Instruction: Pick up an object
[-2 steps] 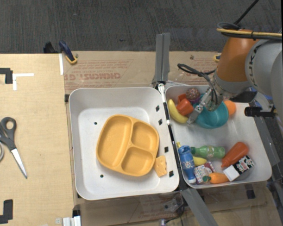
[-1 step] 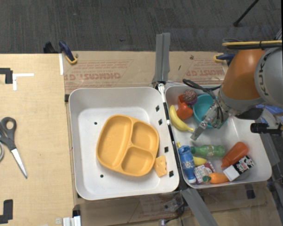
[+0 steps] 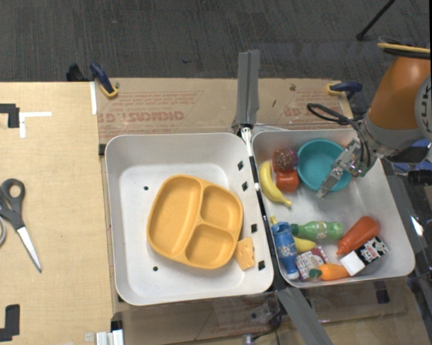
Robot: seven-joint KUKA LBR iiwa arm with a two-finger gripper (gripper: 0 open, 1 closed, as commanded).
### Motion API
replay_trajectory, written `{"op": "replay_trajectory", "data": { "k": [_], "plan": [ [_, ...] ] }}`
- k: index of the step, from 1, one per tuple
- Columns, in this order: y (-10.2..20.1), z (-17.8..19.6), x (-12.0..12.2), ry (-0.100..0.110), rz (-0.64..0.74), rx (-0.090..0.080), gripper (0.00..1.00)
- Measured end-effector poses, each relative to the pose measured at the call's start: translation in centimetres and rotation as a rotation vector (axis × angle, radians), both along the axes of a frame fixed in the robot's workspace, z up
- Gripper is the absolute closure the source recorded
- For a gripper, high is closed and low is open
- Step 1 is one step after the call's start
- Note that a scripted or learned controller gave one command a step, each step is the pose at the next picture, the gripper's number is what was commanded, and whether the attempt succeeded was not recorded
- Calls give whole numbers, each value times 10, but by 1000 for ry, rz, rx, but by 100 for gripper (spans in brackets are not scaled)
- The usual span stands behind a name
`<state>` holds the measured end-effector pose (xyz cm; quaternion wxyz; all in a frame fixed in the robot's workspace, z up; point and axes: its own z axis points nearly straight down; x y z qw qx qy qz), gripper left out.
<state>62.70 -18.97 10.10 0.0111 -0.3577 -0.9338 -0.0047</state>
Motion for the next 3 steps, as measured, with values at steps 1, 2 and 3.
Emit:
{"op": "replay_trajectory", "data": {
  "k": [1,2,3],
  "plan": [
    [81,-8,10,-18,-127,-18,0],
    [90,-8,14,-21,44,-19,0],
    [-24,0,19,-23,66,-19,0]
  ]
}}
